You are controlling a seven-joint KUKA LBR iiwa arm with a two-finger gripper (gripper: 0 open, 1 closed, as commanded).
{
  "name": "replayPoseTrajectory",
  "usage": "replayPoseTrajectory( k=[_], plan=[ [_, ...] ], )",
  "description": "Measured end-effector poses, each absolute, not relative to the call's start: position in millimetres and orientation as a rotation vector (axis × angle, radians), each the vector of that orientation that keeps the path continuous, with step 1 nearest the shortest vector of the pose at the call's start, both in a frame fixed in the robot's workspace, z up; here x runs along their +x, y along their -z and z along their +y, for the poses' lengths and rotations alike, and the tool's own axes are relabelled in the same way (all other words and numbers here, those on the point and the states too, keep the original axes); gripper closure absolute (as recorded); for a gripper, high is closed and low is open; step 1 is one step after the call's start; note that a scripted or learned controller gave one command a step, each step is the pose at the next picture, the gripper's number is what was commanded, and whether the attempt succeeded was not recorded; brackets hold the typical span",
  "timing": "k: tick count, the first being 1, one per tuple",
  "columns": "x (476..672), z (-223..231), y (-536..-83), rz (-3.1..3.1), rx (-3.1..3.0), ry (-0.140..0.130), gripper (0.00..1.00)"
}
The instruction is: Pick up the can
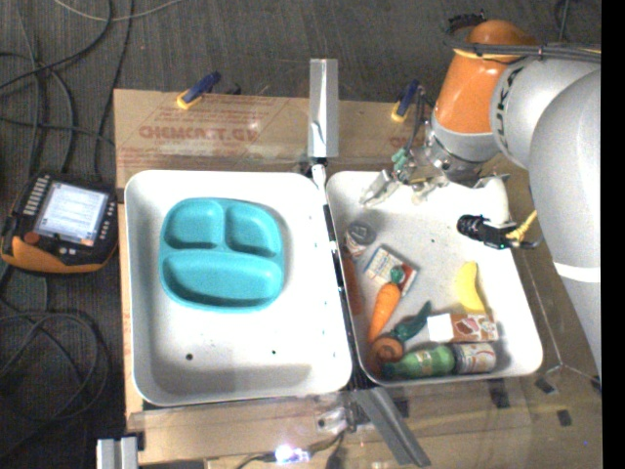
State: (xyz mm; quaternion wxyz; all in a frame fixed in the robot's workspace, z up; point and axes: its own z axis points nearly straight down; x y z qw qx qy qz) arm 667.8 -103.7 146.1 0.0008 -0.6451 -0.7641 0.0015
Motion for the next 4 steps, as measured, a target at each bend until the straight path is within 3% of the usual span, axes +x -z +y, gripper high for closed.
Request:
replayPoseTrajectory(
  k=[1,2,3,4],
  plan=[
    [671.2,-101.3,-89.4,-2.358,-2.089,0.007,0.0],
    [672.0,-100.7,-99.4,-2.359,-2.089,0.01,1.0],
    [656.5,-93.9,-183.7,-2.564,-1.817,-0.004,1.0],
    [656.5,-93.2,-183.6,-2.564,-1.815,-0.002,0.0]
  ],
)
